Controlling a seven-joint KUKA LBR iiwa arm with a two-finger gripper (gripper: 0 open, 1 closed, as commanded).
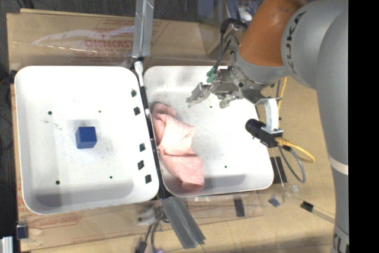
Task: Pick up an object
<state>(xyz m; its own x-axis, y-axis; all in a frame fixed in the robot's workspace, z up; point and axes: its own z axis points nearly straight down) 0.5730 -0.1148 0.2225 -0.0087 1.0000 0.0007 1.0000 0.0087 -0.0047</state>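
Gripper [208,96] hanging over right bin [249,178], far side, fingers spread, grasping nothing. Pink cloth [176,148] lying along that bin's left wall. Blue cube [86,137] sitting in left bin [35,198].

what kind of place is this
Probably a robot grasping test bench in a lab: an arm reaches over two white bins, which hold only a blue cube and a pink cloth, on cardboard with loose cables.

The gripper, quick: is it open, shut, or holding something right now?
Gripper: cannot be told; it hangs above the right bin, with nothing seen between its fingers.
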